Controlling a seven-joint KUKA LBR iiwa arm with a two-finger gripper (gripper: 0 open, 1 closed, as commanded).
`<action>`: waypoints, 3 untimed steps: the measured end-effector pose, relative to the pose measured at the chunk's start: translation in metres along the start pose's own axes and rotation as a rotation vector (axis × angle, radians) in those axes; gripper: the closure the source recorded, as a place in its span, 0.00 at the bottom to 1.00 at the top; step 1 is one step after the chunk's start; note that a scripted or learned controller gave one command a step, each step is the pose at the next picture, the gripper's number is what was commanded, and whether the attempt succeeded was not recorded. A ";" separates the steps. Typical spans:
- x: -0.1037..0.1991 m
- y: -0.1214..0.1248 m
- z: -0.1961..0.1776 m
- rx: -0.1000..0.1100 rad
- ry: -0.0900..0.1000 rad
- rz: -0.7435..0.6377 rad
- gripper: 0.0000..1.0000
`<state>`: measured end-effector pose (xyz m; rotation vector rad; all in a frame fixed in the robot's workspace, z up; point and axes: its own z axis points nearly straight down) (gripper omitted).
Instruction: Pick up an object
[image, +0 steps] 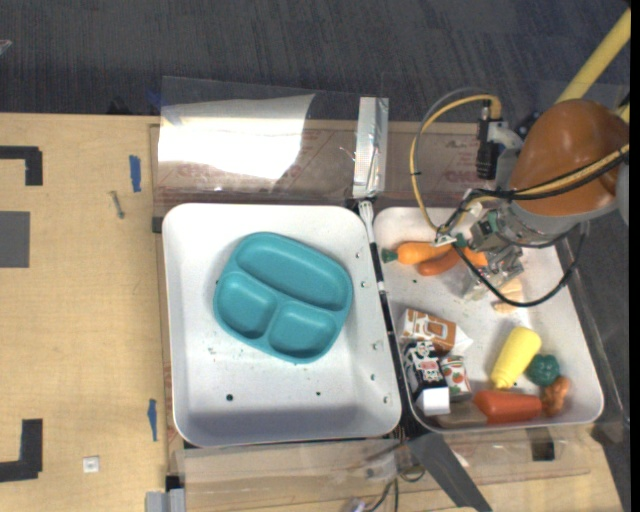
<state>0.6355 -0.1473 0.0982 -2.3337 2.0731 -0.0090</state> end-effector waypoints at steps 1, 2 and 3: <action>-0.059 0.005 -0.109 -0.010 0.005 -0.153 1.00; -0.108 -0.048 -0.130 -0.014 0.001 -0.242 1.00; -0.107 -0.050 -0.138 -0.009 -0.004 -0.236 1.00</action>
